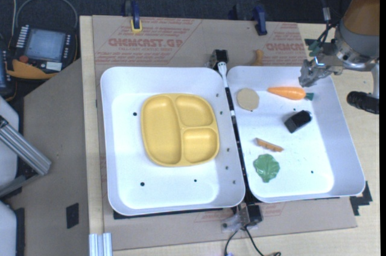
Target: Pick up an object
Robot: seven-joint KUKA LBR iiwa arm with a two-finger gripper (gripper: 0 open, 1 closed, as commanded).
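Observation:
In the right bin (338,146) lie an orange carrot (287,92), a round tan cookie (247,99), a black block (298,121), a small orange-brown stick (269,144) and a green broccoli piece (266,166). My gripper (309,77) hangs over the bin's far right corner, just right of and above the carrot's green end. Nothing shows between its fingers.
The left bin (120,146) holds a yellow divided plate (180,128). Clamps (136,19) sit on the cardboard's far edge. A pendant with a screen (42,46) lies off the bench at the left. A black part (362,102) juts in at the right.

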